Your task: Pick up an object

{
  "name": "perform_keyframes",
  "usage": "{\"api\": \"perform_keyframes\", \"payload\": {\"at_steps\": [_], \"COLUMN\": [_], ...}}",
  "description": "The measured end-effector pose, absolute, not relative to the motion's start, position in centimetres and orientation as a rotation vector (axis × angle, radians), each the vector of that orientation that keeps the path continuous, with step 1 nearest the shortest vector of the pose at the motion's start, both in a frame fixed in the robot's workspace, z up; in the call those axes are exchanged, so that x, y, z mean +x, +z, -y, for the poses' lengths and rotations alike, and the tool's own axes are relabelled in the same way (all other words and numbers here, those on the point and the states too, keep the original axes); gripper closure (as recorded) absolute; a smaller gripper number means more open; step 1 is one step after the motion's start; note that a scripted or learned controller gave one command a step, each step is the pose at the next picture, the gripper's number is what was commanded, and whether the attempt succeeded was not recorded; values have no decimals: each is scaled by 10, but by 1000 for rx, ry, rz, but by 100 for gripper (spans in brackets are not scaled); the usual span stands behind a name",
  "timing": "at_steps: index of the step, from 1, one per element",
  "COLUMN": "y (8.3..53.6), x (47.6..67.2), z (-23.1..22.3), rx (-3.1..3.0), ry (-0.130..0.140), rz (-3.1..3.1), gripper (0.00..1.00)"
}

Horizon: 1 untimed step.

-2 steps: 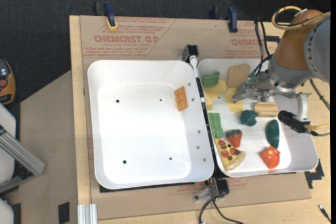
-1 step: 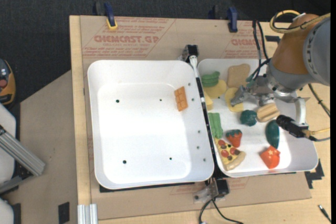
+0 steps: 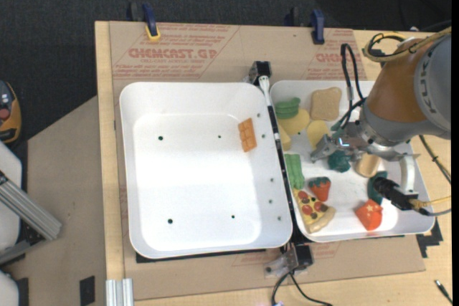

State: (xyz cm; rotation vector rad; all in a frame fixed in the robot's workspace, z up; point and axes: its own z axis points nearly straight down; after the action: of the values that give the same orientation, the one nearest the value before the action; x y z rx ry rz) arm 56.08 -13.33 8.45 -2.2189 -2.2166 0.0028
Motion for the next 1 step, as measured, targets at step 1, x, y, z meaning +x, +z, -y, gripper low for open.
{"api": "perform_keyframes", "payload": {"at_steps": [1], "y": [95], "x": [563], "z": [134], "rx": [-2224], "ry": [-1], "rz": [2220], "gripper": [100]}}
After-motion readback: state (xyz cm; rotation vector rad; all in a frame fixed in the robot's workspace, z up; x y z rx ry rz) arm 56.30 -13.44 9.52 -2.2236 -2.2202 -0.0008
